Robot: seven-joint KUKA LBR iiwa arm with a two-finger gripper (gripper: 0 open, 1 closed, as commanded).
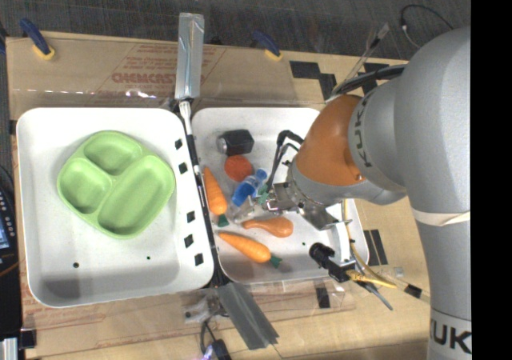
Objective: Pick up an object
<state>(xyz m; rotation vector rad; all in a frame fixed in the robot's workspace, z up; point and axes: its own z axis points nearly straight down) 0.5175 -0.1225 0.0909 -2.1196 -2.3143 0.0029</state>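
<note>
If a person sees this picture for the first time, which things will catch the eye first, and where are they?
The big grey arm with its orange band comes first, reaching in from the right over the right bin. Next is the light green divided plate, lying alone in the left bin. After that the eye goes to the crowded right bin, where two orange carrots lie near the gripper.

divided plate [116, 182] in left bin [40, 262], carrots [245, 246] in right bin [296, 118]
</note>
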